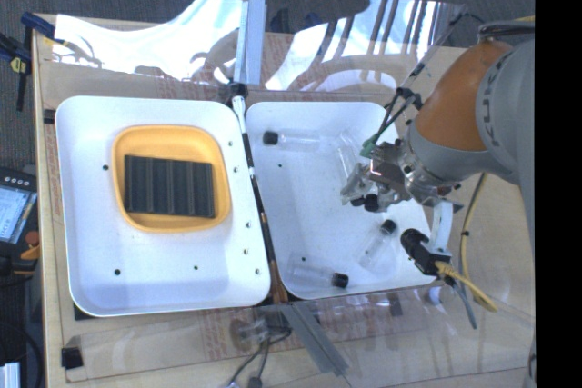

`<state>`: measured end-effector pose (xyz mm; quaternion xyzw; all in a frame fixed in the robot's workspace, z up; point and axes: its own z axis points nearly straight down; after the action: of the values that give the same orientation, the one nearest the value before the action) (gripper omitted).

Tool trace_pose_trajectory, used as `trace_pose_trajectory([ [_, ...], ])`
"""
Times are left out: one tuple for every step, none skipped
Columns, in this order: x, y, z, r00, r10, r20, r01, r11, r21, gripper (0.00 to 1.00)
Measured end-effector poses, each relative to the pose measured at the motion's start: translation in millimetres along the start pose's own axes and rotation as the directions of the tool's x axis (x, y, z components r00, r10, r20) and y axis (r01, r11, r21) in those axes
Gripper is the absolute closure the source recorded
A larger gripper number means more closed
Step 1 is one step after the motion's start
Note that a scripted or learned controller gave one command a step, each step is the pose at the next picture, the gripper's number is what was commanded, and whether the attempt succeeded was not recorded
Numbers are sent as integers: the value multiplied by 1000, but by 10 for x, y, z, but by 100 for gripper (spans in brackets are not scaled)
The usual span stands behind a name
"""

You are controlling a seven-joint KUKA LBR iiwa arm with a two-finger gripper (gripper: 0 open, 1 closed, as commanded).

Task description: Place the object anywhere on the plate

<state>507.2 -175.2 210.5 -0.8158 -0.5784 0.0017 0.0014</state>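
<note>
Arm: the grey KUKA arm (491, 118) comes in from the right, its orange band sitting over the right bin's far right side.
Gripper: the gripper (362, 192) hangs low over the right bin (300, 223), right of its middle; how its tips stand, I can't tell from here, it's a dark tangle of metal down there.
Left bin: the left bin (82, 268) holds the yellow plate (168, 145), a rounded square with a dark ribbed panel in its middle, set toward the bin's upper half.
Objects: clear tubes with black caps lie scattered in the right bin — one (289, 139) near the top left corner, one (318, 275) along the bottom edge, one (377, 241) just below the gripper.
Near the gripper: something clear and crinkled (346, 154) lies just above and left of it; touching or not, I can't say.
Plate versus objects: well apart, each in its own bin.
</note>
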Motion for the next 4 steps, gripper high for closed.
trace_pose_trajectory([
  [368, 573, -213, 969, -247, 0, 247, 969, -1, 100],
  [595, 872, -37, 889, -458, 0, 458, 889, -2, 100],
  [593, 874, -41, 889, -458, 0, 458, 889, -2, 0],
  [1411, 844, 18, 804, -595, 2, 595, 804, -4, 0],
])
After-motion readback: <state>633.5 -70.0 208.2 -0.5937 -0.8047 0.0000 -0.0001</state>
